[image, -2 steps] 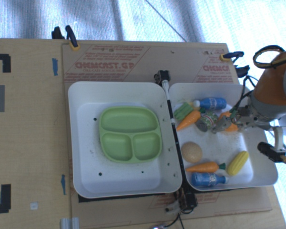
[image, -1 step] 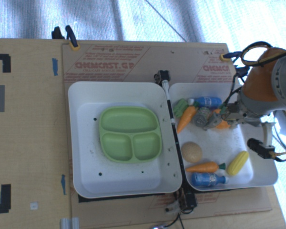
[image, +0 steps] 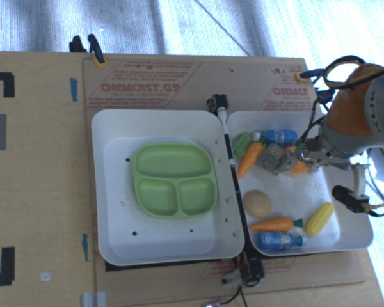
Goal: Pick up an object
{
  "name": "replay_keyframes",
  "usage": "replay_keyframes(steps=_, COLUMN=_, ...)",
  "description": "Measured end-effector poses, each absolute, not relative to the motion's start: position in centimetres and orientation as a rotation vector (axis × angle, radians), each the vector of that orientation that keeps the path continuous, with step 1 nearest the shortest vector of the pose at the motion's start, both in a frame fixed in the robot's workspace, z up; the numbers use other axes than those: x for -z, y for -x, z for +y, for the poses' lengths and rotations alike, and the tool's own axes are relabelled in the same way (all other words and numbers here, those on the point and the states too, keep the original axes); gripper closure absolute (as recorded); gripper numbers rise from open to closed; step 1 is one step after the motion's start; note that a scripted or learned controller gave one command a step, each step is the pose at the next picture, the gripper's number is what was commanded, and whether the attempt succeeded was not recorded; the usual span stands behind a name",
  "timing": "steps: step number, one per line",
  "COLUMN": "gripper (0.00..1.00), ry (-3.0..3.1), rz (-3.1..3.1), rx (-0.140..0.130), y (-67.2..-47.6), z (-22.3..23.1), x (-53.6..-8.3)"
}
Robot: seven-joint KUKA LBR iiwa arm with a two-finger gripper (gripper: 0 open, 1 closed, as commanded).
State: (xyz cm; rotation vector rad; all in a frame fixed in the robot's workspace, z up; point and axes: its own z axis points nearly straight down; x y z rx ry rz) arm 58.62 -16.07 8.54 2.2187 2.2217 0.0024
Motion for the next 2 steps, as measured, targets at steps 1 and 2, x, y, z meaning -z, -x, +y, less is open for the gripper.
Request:
replay_keyframes(steps=1, gripper=1.0, ry=-2.218, rz=2.222, rx=-0.001, y=-58.6, z=-16.1, x=-9.6)
replay_keyframes(steps=2, gripper=1.0, ry=-2.216, rz=2.223, rx=-0.005, y=-56.9, z=-8.4, x=-22.2)
